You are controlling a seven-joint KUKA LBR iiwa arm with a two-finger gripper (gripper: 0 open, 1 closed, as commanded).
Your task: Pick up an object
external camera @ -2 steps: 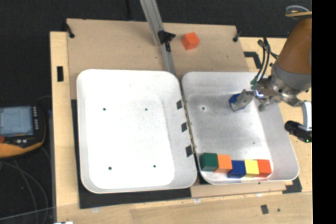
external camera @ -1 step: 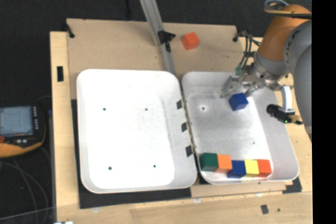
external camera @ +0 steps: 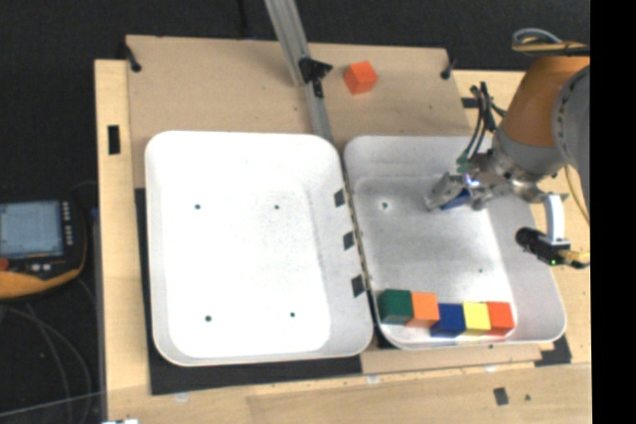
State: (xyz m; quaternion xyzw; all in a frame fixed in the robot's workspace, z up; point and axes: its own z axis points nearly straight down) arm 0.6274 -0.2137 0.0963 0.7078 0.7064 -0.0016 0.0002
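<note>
the grey arm reaches in from the right and poises its hand (external camera: 459, 192) low over the upper part of the right bin (external camera: 417, 154), well apart from the 5 blocks lined up touching one another along that bin's near wall: a green block (external camera: 395, 305), an orange block (external camera: 424, 307), a blue block (external camera: 450, 318), a yellow block (external camera: 477, 316) and a red-orange block (external camera: 501, 315). the row probably sits there because the wall stops the blocks sliding further. whether the hand is open or closed cannot be told from this slanted view, and nothing is seen gripped. a stray orange cube (external camera: 360, 77) rests on the tabletop (external camera: 397, 65) behind the bins. the left bin (external camera: 243, 243) lies alongside.
</note>
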